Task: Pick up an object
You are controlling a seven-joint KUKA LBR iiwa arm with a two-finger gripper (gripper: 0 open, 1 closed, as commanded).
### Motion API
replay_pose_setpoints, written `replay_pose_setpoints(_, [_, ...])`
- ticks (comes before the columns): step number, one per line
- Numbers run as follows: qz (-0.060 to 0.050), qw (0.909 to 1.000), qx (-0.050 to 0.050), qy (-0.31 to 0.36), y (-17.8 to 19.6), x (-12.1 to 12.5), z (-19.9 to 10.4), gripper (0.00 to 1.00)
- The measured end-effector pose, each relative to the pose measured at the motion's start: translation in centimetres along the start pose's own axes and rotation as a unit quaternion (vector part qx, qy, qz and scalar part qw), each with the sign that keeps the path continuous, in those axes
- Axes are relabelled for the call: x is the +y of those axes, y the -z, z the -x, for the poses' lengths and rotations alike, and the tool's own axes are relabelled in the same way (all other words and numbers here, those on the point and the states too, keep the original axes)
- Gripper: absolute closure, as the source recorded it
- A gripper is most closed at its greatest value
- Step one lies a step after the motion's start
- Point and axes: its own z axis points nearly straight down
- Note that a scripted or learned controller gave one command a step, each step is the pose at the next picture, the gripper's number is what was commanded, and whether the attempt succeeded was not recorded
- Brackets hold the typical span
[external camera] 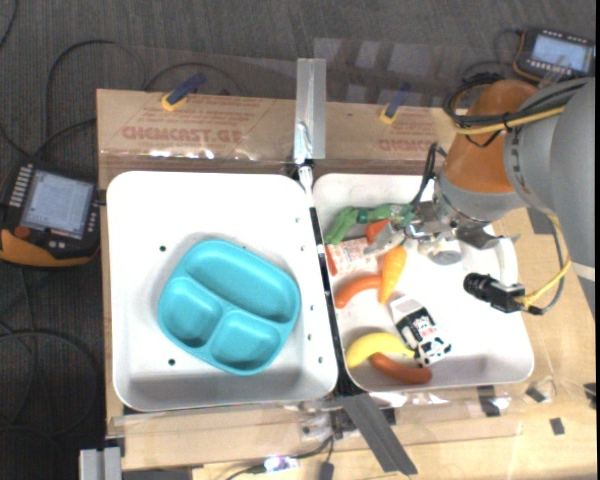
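The right bin (495, 353) holds several toy foods. A green vegetable (363, 215) lies at its far left, with a red-and-white packet (344, 257) just below it. An orange carrot (391, 270) stands at a slant over a red-orange pepper (356, 288). Nearer the front lie a cow-patterned carton (421, 331), a yellow banana (371, 346) and a red sausage (401, 371). My gripper (423, 231) hangs low over the bin's far middle, just right of the carrot's top and the green vegetable. Nothing is seen held in it.
The left bin (140, 218) bears a blue divided plate (230, 305). A small black device on a yellow cable (492, 289) hangs over the right bin's right side. A metal divider post (309, 118) stands behind the bins. Handheld control units sit far left (48, 213) and top right (557, 54).
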Motion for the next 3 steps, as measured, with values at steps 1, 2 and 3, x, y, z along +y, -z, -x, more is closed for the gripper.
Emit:
replay_pose_setpoints(1, [0.001, 1.0, 0.004, 0.001, 0.8, 0.1, -0.3, 1.0])
replay_pose_setpoints(2, [0.027, 0.9842, -0.008, 0.174, -1.3, -1.6, 0.2, 1.0])
replay_pose_setpoints(3, [0.004, 0.963, 0.002, 0.27, 16.5, 2.1, -4.5, 1.0])
